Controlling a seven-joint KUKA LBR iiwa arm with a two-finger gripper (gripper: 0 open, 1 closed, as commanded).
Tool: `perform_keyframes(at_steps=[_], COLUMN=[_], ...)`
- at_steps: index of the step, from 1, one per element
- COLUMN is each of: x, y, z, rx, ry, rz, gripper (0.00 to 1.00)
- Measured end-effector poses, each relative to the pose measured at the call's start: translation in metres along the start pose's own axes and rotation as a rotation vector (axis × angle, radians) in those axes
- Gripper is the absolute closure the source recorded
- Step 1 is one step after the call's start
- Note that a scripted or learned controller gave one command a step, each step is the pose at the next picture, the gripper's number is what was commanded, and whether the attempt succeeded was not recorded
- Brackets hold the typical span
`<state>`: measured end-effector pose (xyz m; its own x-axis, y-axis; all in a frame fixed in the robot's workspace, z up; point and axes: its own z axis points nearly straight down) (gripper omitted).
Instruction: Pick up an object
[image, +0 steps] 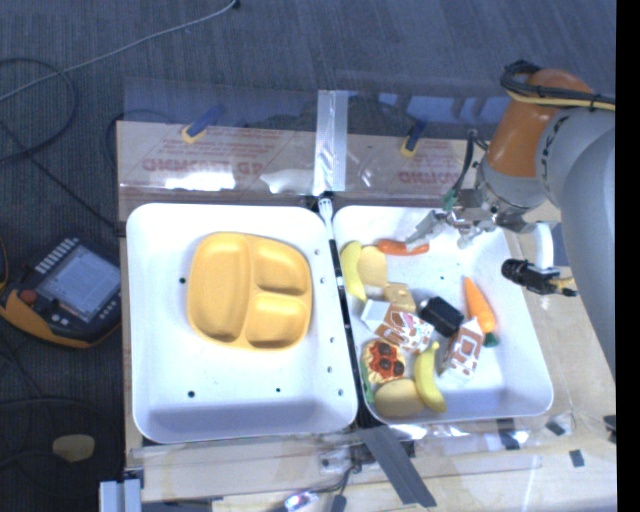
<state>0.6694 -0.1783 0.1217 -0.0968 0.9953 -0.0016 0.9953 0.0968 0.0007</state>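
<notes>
The right bin (520, 385) holds several toy foods. Among them are a small red-orange pepper (403, 247) near the back, an orange carrot (479, 303), a black block (440, 315), a yellow banana (350, 268) by the left wall and a second banana (428, 378) at the front. My gripper (448, 228) hovers over the back of this bin, just right of the pepper. Its fingers are spread open with nothing between them.
The left bin (160, 400) carries a yellow divided plate (250, 290). Patterned cartons (403, 328) and a tan lump (397, 400) crowd the right bin's middle and front. A control pendant (65, 290) lies on the floor at far left. A clear sheet stands behind the bins.
</notes>
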Motion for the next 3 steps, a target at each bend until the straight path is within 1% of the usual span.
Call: perform_keyframes(at_steps=[1,2,3], x=[0.005,-0.032,-0.026], y=[-0.061,-0.047,-0.097], z=[0.032,-0.056,0.026], rx=[-0.009,0.000,-0.006], ry=[-0.003,-0.001,0.010], rz=[-0.119,-0.059,-0.058], gripper=[0.00,0.00,0.00])
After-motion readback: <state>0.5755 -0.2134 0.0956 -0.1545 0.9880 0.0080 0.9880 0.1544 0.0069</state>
